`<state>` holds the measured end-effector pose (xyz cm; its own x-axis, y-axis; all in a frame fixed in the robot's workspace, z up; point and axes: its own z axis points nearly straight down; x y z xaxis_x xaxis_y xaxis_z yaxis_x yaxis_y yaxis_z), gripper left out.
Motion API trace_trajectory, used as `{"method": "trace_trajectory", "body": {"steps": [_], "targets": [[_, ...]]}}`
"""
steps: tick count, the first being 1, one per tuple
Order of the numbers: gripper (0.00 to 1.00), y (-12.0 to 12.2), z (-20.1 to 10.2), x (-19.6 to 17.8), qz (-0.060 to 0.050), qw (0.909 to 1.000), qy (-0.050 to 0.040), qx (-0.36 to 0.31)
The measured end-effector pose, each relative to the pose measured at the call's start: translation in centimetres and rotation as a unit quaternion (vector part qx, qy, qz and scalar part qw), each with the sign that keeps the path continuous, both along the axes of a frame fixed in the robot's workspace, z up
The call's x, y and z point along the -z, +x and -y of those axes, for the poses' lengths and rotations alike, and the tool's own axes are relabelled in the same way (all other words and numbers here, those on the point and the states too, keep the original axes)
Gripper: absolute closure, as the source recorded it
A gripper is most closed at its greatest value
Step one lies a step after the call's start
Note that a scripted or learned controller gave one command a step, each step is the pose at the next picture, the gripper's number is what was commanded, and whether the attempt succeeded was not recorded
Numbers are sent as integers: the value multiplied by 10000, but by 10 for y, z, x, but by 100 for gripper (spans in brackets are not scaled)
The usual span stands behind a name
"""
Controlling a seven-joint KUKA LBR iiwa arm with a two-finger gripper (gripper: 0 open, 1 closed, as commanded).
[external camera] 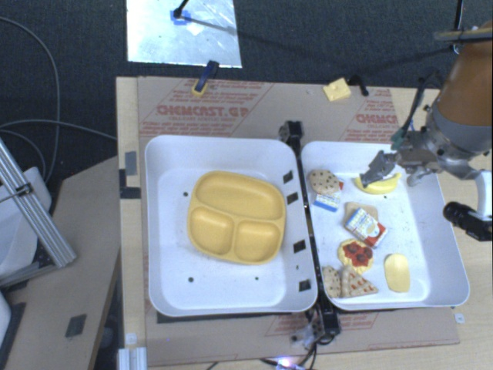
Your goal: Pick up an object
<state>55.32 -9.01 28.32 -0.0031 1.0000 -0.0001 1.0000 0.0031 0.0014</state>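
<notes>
Two "CHEMCAST" prints mark the brown board (231, 102).

This is a robotics lab test cell, not a home or kitchen. The table (92, 206) is a bare work surface set over dark carpet (62, 21), with black cables (46, 60) trailing across the floor at the upper left. A cardboard sheet (231, 102) printed with a supplier's name lies under two white bins (166, 206). An aluminium extrusion frame (35, 214) stands at the left edge, and a reflective metal plate (185, 21) lies on the carpet at the top.
</notes>
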Motion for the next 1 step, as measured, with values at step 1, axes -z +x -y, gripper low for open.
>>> {"method": "trace_trajectory", "body": {"steps": [1], "targets": [[0, 32, 38, 143, -35, 10000, -3, 19]]}}
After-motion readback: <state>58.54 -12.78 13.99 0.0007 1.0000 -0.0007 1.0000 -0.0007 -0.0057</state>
